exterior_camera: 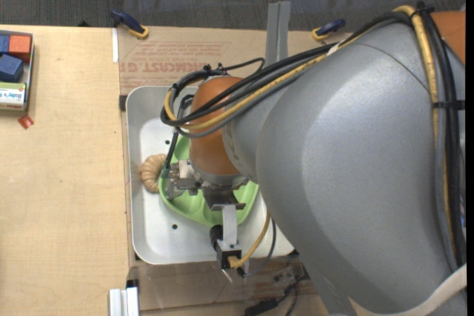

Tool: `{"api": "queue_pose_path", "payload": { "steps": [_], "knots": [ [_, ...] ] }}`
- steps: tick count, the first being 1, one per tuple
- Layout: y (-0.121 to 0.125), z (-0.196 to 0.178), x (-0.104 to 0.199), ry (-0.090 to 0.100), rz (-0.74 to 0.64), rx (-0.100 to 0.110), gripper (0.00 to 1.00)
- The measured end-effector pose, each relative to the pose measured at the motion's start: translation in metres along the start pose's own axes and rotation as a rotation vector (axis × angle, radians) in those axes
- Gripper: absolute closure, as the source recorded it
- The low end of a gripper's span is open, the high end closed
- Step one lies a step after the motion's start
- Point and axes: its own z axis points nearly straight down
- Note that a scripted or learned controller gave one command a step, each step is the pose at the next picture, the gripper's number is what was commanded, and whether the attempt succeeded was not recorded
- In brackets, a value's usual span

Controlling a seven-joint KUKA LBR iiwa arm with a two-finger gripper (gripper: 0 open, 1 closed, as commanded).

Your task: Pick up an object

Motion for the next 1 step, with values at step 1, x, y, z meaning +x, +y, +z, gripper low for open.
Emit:
{"api": "queue_pose_path", "payload": {
  "steps": [1],
  "knots": [
    [0.0721,0.0018,0.0049,-0.008,-0.002,0.008,0.0]
  ]
}}
